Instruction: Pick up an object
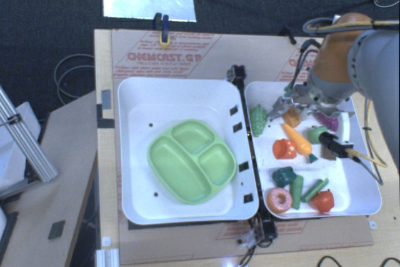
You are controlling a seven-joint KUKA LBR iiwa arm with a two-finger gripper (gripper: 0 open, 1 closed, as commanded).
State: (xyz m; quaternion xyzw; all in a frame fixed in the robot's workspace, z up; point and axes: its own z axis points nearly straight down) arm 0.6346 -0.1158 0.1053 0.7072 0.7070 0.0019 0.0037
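In the camera view, two white bins are seen side by side on the bench. The left bin (134, 134) holds a green divided plate (192, 161) near its middle. The right bin (369, 194) holds a scatter of toy foods: a green leafy piece (257, 119) at its left edge, an orange carrot (297, 139) just beside a red pepper (284, 149), a pink-iced doughnut (279, 199) at the near edge, a red tomato (323, 200) to its right, and a dark green broccoli (284, 176) between them and the pepper. The gripper (289, 104) is lowered into the far part of the right bin, above a small orange piece (291, 117). How wide the tool stands cannot be told.
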